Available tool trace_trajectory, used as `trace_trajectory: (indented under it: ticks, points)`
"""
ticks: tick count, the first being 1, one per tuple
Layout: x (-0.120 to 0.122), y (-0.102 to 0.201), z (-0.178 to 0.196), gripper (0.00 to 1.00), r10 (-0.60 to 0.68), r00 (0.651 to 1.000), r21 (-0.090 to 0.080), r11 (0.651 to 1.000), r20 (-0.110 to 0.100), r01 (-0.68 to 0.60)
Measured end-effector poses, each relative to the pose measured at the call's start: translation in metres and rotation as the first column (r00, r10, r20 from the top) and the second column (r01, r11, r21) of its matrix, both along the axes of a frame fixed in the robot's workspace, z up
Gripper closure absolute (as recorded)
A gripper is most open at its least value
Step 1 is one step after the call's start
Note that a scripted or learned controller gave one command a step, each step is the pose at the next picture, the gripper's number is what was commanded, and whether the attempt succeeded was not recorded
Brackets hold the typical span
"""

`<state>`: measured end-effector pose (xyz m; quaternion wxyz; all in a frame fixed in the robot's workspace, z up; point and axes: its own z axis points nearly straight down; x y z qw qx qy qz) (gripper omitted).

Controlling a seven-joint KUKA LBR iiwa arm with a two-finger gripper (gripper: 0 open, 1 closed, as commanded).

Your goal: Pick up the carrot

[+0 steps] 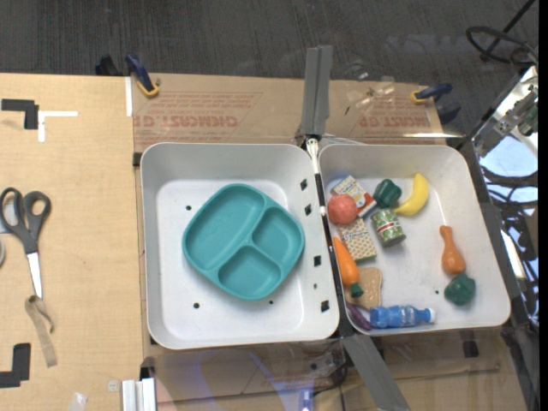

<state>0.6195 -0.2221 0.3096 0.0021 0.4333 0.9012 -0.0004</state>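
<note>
Carrot (345, 261) lies in right bin (476, 255) by its left wall, long axis running near-far, green end nearest; tool state: can't tell.

A pale grey, boxy piece of the arm (519, 110) is showing at the far right edge, glinting silver. Black cables (497, 43) are looping beside it; finer detail is blurring.

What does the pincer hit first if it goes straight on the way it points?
Likely the right bin, at its far right rim: the pincer sits tilted just outside that corner, apparently aimed down-left. Depth is unclear, so it may pass above the rim toward the banana.
</note>
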Motion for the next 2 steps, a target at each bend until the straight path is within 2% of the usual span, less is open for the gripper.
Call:
trace_trajectory:
  ticks: [1, 2]
  points:
    - [0.005, 0.000, 0.048, 1.00, 0.580, 0.814, -0.002, 0.814, 0.000, -0.580]
    - [-0.012, 0.000, 0.071, 1.00, 0.866, 0.501, -0.003, 0.501, -0.001, -0.866]
